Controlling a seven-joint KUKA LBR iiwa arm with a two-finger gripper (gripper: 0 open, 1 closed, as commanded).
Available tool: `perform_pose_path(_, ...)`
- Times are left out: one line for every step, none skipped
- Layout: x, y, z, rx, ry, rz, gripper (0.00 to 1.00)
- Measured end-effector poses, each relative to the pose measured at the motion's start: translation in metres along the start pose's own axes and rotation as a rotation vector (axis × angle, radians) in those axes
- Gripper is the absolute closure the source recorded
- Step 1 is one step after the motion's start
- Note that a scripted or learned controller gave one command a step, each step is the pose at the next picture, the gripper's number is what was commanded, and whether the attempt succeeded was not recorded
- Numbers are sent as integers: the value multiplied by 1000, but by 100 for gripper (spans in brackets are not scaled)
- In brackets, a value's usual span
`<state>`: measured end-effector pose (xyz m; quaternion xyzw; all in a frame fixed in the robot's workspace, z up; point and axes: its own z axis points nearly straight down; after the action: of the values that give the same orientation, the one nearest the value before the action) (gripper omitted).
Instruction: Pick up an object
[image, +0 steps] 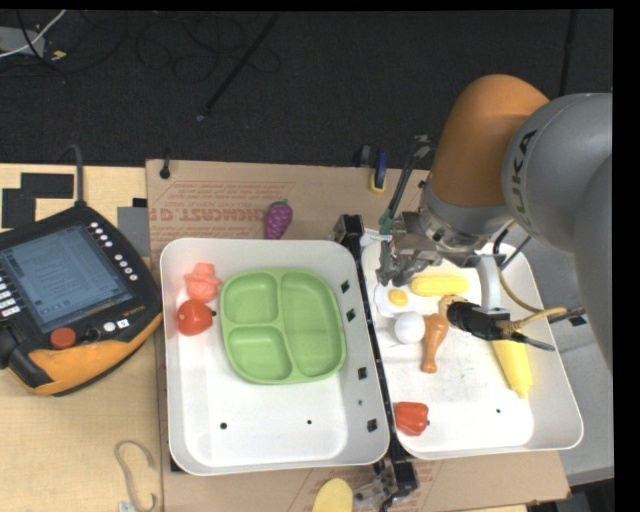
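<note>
Closest to you, a small red plastic pepper (411, 417) sits at the right white bin's (545, 425) 7 o'clock. Past it, a white plastic egg (408, 327) and yellow corn cob (438, 286) crowd the 11 o'clock corner. I'd drop straight down, centred on one piece. Two-finger gripper (398, 268) hovers there; can't tell its opening or any hold.
</note>
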<state>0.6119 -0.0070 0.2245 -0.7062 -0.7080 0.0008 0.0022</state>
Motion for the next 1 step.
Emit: perform_pose_path(59, -14, -8, 0, 1, -2, 100)
